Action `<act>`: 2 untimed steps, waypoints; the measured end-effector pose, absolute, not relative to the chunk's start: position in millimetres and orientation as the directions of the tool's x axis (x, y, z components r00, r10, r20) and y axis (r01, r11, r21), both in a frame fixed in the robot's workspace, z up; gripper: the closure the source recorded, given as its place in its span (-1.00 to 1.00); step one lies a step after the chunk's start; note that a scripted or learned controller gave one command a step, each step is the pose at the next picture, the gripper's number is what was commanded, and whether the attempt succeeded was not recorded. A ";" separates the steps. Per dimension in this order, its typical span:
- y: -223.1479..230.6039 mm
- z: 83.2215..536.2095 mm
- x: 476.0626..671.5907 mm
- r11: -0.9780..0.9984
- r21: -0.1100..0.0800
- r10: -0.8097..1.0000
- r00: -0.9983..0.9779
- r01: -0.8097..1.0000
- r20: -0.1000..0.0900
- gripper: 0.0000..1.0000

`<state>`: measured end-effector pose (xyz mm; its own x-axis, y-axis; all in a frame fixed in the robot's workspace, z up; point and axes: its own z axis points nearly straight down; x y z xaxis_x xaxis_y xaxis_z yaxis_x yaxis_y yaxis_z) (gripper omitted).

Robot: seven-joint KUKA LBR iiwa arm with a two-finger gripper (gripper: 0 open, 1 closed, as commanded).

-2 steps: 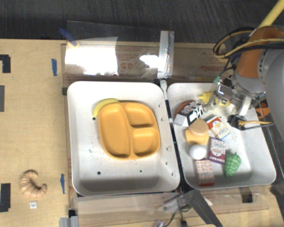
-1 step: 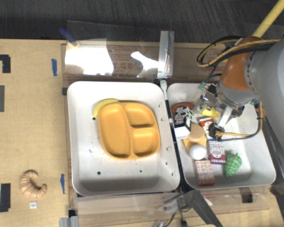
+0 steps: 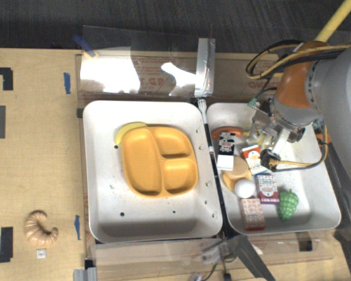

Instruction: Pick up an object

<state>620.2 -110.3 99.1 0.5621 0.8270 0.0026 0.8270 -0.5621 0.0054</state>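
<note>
The right bin (image 3: 322, 206) holds a jumble of small items. Among them are a black-and-white box (image 3: 226, 142), a red-and-white carton (image 3: 251, 156), a white egg (image 3: 244, 188), a purple box (image 3: 267, 188), a green bunch of grapes (image 3: 288, 204) and a pink packet (image 3: 252, 212). A tan piece (image 3: 234, 171) lies under the carton, and an orange item (image 3: 222, 132) sits at the bin's far left corner. My gripper (image 3: 264, 144) hangs low over the upper middle of this bin, just right of the red-and-white carton.
The left bin (image 3: 99, 157) carries a yellow compartment tray (image 3: 158, 160) with a yellow banana (image 3: 127, 130) behind it. A toy croissant (image 3: 40, 228) lies on the cardboard at far left. Cables loop above the arm's orange band (image 3: 292, 86).
</note>
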 end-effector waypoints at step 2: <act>14.2 212.6 649.3 -0.100 0.004 0.995 0.100 0.995 0.001 1.00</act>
